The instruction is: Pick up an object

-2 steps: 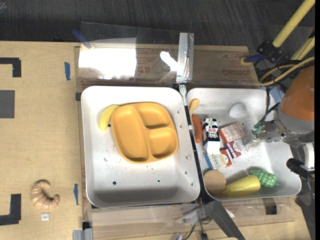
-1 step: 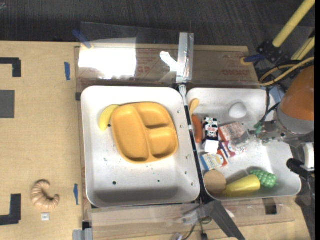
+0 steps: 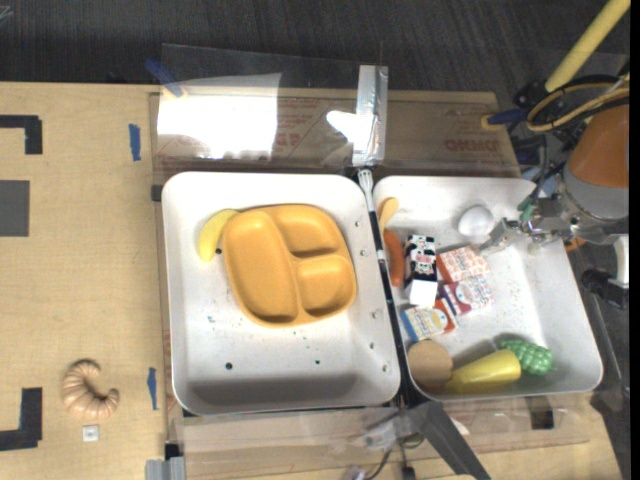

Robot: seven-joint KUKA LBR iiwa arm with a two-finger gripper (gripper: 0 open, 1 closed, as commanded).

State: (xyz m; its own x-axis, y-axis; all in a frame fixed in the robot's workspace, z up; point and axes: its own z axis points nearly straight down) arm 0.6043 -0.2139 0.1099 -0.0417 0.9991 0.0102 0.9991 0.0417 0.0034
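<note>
Hovering at the right bin's (image 3: 560, 298) upper-right rim, the gripper (image 3: 530, 223) should be lowered squarely over one isolated object, perhaps the corn cob (image 3: 490, 368) near the front wall; finger state cannot be told.

The bench (image 3: 70, 268) is pale wood, with black tape marks along its left edge and short blue tape strips (image 3: 134, 140) farther in. Two shallow white bins sit on it side by side: the left bin (image 3: 190, 368) fills the middle of the bench, and the right bin (image 3: 570, 318) lies toward the right edge, their rims touching. Behind the bins, along the far edge, a sheet of clear plastic (image 3: 230, 118) lies over brown cardboard (image 3: 450, 138), catching glare. Near the front left corner a small curled pinkish-tan toy (image 3: 90, 388) rests directly on the wood, well apart from the bins, with a tiny white tag (image 3: 91, 432) just in front of it.
</note>
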